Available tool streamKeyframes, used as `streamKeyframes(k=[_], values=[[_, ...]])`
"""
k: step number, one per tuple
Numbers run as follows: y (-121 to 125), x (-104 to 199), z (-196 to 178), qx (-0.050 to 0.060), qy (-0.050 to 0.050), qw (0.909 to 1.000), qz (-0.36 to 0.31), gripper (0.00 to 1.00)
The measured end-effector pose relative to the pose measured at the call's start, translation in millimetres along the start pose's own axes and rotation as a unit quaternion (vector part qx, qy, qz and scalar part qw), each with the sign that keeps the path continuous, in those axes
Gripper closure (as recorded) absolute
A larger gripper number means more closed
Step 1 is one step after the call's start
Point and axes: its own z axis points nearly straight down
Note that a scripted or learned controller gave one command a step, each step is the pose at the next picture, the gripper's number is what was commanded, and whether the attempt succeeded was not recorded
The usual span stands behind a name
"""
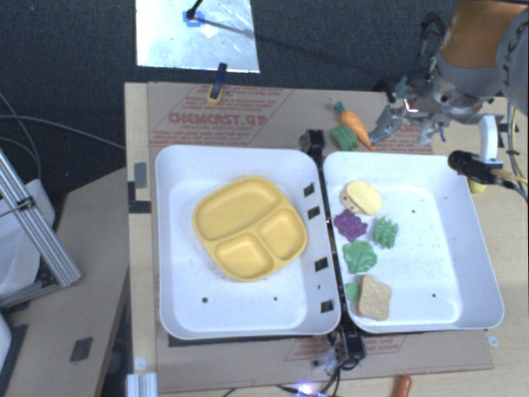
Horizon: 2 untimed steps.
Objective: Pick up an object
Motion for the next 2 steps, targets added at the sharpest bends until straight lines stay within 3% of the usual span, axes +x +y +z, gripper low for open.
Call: streamKeyframes(k=[1, 2], values=[[0, -77, 133, 0.005, -0.001, 1.0, 0.004, 0.0], [3, 6, 189, 0.002, 0.001, 1.0, -0.003, 0.0]])
